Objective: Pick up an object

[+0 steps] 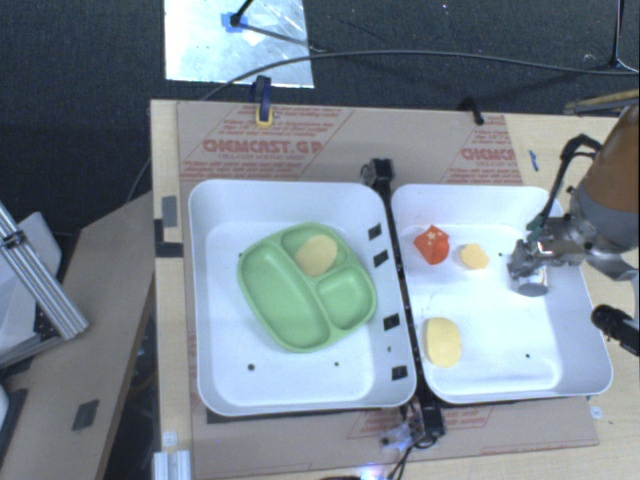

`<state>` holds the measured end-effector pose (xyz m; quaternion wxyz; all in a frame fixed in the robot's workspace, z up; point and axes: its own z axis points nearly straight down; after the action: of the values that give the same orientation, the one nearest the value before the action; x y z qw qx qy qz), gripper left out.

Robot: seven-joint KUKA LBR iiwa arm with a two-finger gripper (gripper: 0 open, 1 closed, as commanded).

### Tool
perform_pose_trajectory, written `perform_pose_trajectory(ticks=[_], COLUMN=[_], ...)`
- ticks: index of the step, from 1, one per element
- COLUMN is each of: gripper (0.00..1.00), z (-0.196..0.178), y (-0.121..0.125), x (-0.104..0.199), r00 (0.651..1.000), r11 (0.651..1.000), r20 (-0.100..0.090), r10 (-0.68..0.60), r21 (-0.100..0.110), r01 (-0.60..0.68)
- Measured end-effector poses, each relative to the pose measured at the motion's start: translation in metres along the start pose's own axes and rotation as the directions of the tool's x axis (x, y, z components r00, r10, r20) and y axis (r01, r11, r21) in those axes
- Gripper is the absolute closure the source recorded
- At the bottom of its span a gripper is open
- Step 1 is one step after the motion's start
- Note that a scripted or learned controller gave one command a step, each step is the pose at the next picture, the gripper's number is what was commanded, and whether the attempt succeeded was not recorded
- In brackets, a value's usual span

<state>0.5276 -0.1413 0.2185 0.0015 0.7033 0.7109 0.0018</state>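
1. camera view looks down at a slant on a desk [330,133] covered with brown printed board, carrying two shallow white bins side by side.
2. left bin [215,363] holds a green divided plate [290,303]; a pale yellow round piece [317,256] lies in the plate's upper compartment.
3. right bin [570,363] holds three loose things: a red object [432,245] with a small green top near the bin's upper left, a small yellow piece [474,257] just beside it to the right, and a larger yellow oval [443,341] lower down, close to the divider between the bins.
4. grey arm with an orange band [610,183] reaches in from the right edge, over the right side of the right bin.
5. pincer [530,273] sits low over the bin floor, to the right of the small yellow piece and apart from it; none of the three objects is between its tips.
6. whether the pincer is spread or pressed together cannot be told from this angle.
7. beyond the desk, a shiny silver sheet [235,28] lies on dark carpet.
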Motion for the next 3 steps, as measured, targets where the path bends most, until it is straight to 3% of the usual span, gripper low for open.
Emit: perform_pose_trajectory(ticks=[1, 3], gripper=[1.0, 1.0], z=[-0.011, 0.009], y=[0.024, 0.061], x=[0.051, 0.153], r00=[1.0, 1.0], r11=[1.0, 1.0], r20=[0.0, -0.001], r10=[0.0, 0.001], r21=[0.0, 0.001], r01=[0.0, -0.001])
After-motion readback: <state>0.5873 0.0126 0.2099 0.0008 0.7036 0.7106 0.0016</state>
